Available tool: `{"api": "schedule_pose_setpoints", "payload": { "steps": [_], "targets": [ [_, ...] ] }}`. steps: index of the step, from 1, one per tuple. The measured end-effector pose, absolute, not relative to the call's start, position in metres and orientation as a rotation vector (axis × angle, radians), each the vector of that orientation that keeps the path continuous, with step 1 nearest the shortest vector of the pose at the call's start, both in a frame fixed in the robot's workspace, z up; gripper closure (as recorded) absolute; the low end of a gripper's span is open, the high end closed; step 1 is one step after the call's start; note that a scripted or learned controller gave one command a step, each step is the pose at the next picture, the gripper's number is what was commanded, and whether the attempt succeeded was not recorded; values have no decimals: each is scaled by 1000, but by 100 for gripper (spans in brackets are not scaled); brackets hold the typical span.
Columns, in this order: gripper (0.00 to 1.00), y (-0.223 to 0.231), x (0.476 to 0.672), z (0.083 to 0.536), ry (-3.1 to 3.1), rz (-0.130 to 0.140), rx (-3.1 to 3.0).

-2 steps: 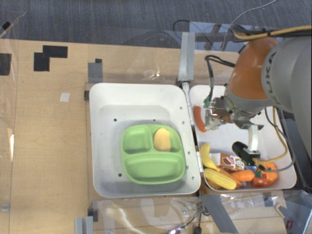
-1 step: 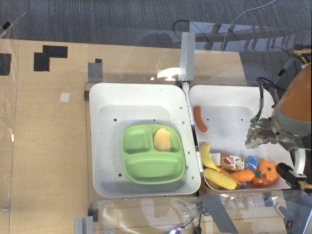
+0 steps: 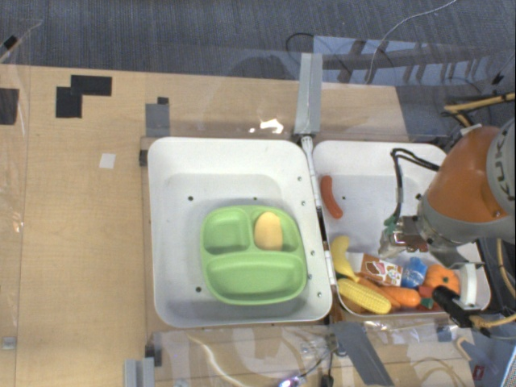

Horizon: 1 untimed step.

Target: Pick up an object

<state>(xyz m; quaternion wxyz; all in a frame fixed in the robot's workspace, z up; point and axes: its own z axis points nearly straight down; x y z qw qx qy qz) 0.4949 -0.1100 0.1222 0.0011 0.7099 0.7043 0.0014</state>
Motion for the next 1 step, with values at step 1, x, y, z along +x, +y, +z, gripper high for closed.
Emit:
{"api": "schedule_pose_setpoints", "payload": {
  "steps": [1],
  "targets": [
    [0, -113, 496, 124, 2201, 4, 2227]
  ]
}}
